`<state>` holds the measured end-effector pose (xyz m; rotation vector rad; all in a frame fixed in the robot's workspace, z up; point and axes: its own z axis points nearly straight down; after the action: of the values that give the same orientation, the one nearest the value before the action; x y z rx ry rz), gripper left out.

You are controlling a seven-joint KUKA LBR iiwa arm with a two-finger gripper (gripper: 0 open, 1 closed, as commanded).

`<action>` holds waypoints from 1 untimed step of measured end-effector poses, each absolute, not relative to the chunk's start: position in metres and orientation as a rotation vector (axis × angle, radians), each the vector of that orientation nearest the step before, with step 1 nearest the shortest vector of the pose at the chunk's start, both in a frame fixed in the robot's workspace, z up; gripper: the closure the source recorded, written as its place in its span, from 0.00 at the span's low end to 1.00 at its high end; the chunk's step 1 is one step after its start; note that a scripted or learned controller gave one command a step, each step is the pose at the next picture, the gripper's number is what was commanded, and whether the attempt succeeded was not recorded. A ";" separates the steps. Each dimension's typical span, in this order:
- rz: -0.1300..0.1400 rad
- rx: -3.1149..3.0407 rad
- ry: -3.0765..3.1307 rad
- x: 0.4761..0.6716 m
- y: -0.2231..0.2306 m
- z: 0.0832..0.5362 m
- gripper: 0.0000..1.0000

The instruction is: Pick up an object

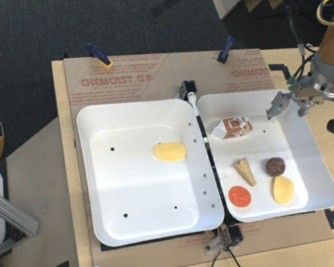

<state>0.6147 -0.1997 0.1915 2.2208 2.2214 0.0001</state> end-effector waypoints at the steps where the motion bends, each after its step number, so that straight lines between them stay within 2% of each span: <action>1: 0.004 2.217 2.215 0.649 -0.195 0.104 0.00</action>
<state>0.6495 -0.1950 0.1045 2.2173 2.2148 0.0039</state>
